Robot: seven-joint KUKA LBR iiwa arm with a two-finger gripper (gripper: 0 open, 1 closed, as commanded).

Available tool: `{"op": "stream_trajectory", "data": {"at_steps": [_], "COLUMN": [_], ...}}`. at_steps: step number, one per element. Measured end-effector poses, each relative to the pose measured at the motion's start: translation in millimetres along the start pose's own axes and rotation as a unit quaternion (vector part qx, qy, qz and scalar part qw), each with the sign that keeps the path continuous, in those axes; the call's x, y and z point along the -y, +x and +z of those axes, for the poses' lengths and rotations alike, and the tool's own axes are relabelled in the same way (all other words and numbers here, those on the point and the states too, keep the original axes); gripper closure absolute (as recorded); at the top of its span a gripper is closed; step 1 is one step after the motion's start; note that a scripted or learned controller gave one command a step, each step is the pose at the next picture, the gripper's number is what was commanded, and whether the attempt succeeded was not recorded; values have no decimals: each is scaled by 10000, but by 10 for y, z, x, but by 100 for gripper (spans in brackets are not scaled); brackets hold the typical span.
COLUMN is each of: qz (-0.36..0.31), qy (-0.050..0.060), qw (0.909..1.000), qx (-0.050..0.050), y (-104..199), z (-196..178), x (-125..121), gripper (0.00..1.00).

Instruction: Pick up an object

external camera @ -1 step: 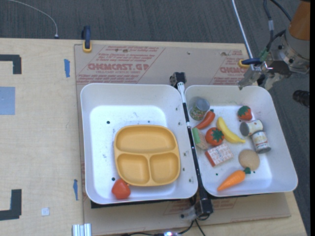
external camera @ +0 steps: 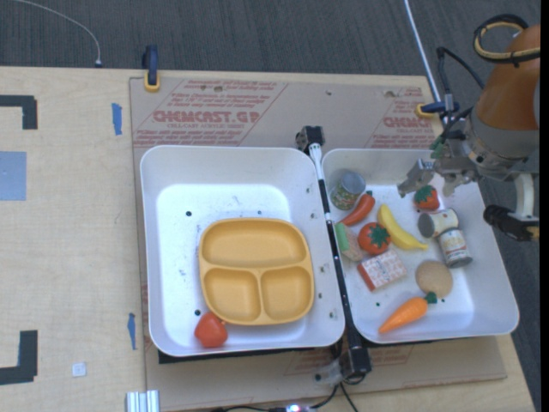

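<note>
My gripper [external camera: 433, 181] hangs over the far right part of the right bin [external camera: 493, 307], and its fingers stand apart, so it is open. A small red strawberry [external camera: 426, 199] lies just below it, close to the fingertips; nothing is lifted between them. Close by in the same bin lie a yellow banana [external camera: 400, 229], a white cup on its side [external camera: 439, 222] and a small labelled jar [external camera: 454, 248].
The right bin also holds a tin can [external camera: 347, 189], a red chili [external camera: 360, 209], a tomato [external camera: 375, 239], a pink block [external camera: 382, 270], a tan potato [external camera: 434, 278] and a carrot [external camera: 405, 312]. The left bin [external camera: 163, 230] holds a yellow divided plate [external camera: 255, 270] and a red fruit [external camera: 210, 330].
</note>
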State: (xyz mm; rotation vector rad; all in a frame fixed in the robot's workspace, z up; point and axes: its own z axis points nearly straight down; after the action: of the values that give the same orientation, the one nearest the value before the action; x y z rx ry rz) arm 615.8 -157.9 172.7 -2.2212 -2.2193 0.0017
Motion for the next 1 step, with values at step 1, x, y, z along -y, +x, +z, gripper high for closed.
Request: {"op": "stream_trajectory", "data": {"at_steps": [1], "qz": [-4], "qy": [-19], "qw": [10000], "qx": [4], "y": [368], "z": [776], "x": [234], "gripper": [0]}}
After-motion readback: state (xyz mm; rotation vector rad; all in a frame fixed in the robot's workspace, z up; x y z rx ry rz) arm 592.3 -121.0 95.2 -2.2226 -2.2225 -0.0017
